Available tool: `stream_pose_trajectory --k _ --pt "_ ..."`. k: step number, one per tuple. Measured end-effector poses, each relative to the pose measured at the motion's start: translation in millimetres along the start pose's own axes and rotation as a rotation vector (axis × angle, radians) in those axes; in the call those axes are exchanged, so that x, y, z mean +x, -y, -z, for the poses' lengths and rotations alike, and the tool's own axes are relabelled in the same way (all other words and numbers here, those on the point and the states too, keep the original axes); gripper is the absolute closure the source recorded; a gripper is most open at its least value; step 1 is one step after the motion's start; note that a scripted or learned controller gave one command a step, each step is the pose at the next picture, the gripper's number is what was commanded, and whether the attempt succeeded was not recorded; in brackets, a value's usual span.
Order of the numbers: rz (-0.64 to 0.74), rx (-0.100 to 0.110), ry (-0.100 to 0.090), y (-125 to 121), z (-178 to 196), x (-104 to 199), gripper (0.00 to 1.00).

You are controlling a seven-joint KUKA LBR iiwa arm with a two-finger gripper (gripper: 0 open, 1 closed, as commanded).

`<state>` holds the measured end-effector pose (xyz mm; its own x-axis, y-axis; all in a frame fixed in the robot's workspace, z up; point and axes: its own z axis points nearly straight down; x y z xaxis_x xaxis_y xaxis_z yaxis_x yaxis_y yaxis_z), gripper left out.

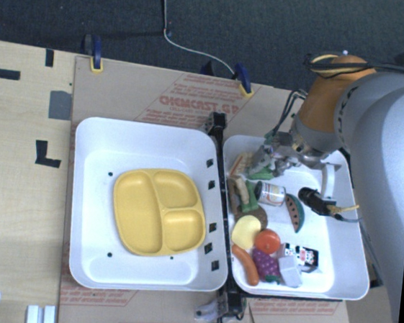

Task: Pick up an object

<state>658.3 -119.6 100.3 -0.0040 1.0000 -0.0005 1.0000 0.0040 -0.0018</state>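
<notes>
While the arm reaches in over the right bin [355, 263], the gripper [271, 162] hangs low at that bin's far end, and from this slant I cannot tell whether its jaws stand apart or together. Right at the jaws, on their near side, lies a green toy vegetable [261, 175], close enough to seem to touch them, though nothing shows it clamped. Just past it, a little farther from the jaws toward the view's bottom, a small silver can [273, 194] lies on its side. To the jaws' left, near the bin wall, sit a few brown toy pieces [240, 191]. Down and to the right of the jaws lies a watermelon slice [296, 216]. Farther below the jaws a yellow round toy fruit [246, 233] touches a red tomato [268, 241]. Beyond these, well apart from the jaws at the bin's near end, an orange carrot [247, 265] lies beside purple grapes [270, 265], with a black-and-white packet [303, 256] and a pale block [290, 275] to their right. Far to the jaws' left, the left bin [81, 201] holds a yellow divided plate [158, 211].
</notes>
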Motion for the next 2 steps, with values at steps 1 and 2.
stream_pose_trajectory --k 1,2 --pt "0.003 -0.006 -0.004 45.0 89.1 70.5 1.0" --pt "-0.002 0.001 -0.001 45.6 83.0 66.0 0.0"
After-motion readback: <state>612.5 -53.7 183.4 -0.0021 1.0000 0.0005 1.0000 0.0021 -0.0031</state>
